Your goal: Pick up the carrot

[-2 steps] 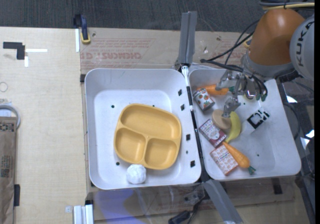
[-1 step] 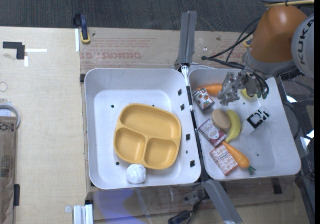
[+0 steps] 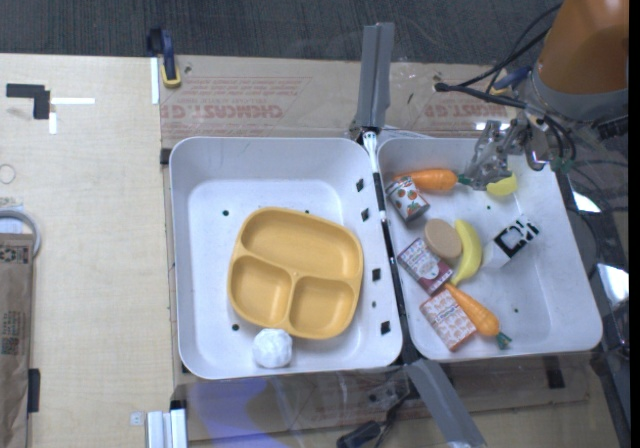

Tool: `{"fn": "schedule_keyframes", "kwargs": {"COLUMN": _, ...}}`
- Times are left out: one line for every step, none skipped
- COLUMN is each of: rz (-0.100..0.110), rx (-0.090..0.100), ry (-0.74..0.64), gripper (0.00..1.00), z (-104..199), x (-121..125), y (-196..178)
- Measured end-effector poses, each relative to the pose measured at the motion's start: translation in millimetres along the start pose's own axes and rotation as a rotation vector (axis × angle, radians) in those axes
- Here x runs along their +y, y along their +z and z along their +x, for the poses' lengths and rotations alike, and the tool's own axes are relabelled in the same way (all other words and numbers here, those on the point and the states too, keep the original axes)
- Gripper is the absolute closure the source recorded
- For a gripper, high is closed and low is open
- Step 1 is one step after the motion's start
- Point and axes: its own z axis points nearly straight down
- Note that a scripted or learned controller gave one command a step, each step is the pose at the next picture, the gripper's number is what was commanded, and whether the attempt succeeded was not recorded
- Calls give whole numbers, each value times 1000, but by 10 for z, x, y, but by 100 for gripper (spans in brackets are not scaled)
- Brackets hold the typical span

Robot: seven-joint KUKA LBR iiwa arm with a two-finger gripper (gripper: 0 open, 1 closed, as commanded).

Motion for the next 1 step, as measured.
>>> {"fn": "schedule_keyframes", "kwargs": {"rz": 0, "rx": 1, "ry": 0, "gripper": 0, "z": 2, "x": 0, "y": 4}}
